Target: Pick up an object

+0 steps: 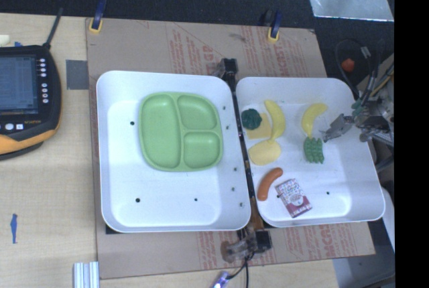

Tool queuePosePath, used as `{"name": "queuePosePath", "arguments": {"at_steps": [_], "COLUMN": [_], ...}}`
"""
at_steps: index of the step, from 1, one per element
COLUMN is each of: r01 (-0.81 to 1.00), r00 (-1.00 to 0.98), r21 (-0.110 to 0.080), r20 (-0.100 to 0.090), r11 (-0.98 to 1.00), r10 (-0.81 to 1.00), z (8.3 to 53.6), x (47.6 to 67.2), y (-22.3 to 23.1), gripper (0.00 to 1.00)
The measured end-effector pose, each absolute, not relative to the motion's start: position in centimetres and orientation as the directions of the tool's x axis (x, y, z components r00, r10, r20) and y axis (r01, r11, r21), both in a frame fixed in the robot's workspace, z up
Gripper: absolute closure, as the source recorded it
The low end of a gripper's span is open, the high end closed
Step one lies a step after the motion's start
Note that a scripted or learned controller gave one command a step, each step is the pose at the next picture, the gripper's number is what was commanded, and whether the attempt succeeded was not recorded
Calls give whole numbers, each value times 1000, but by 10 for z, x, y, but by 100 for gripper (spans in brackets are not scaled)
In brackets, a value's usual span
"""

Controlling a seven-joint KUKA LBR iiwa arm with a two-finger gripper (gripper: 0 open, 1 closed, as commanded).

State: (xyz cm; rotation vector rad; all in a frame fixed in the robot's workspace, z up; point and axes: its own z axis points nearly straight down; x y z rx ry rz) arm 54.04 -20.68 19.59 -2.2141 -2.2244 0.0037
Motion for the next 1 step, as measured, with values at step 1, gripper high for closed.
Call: {"name": "queuePosePath", "arguments": {"at_steps": [1], "r01": [1000], "r00": [-6], "r21": [-7], "r20": [1], "r11": [6], "r10": [1000], "z": [90], "x": [581], "y": [-179], "gripper": [0]}}
